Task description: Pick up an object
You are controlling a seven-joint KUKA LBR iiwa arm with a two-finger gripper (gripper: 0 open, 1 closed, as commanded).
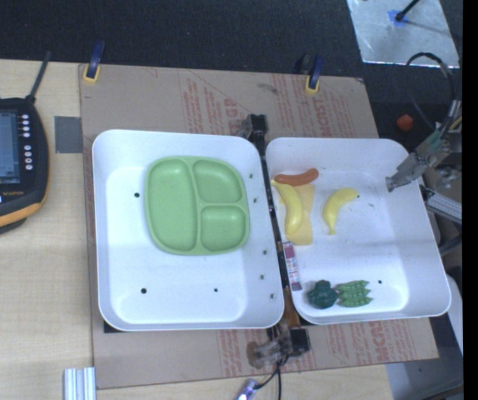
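Observation:
The right bin (405, 248) holds a red sausage (296, 177) at its upper left, with a yellow block-like piece (295, 215) just below it. A yellow banana (336, 206) lies to their right. Near the bin's front wall sit a dark green broccoli piece (321, 294) and a lighter green pea pod (353, 293). My gripper (402, 176) is at the bin's upper right edge, well right of the banana, with nothing seen in it. Its fingers are too small and blurred to read.
The left bin (122, 290) bears a green divided plate (196, 204). A teach pendant (2, 161) lies on the bench at far left. Clamps (310, 73) hold the cardboard sheet at the back. A black hinge strip (272, 223) runs between the bins.

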